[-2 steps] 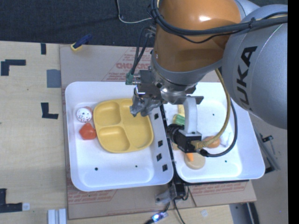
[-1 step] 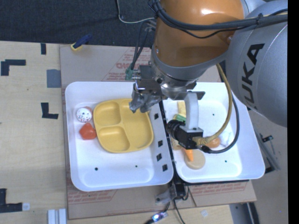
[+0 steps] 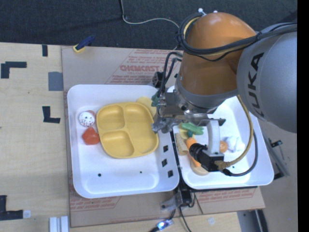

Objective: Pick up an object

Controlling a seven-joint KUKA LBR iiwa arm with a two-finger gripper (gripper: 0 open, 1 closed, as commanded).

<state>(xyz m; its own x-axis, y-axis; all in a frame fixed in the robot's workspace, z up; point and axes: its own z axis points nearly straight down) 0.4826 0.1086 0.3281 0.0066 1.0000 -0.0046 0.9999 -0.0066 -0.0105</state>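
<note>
**Orange-banded arm low over right bin, pick not yet made**

Camera view: grey arm w/ orange band comes in from right and hangs over the seam between the two white bins. Claw [image 3: 189, 125] sits low at the right bin's [image 3: 251, 178] left side, among small items: a green piece [image 3: 194, 128], an orange piece [image 3: 191, 142], another orange bit [image 3: 222, 146] further right. Wrist and cabling hide the tips, so can't tell if claw is open, closed or gripping anything. Left bin [image 3: 116, 180] holds a yellow divided tray [image 3: 126, 129], w/ a red piece [image 3: 90, 137] and a white speckled ball [image 3: 87, 118] beside its left edge.

Step, as I judge it: descent/approach on the right-bin clutter, prob. the green or orange piece. Next move needs claw centred on one item, closed firmly, then lifted straight up w/o snagging neighbours.
</note>
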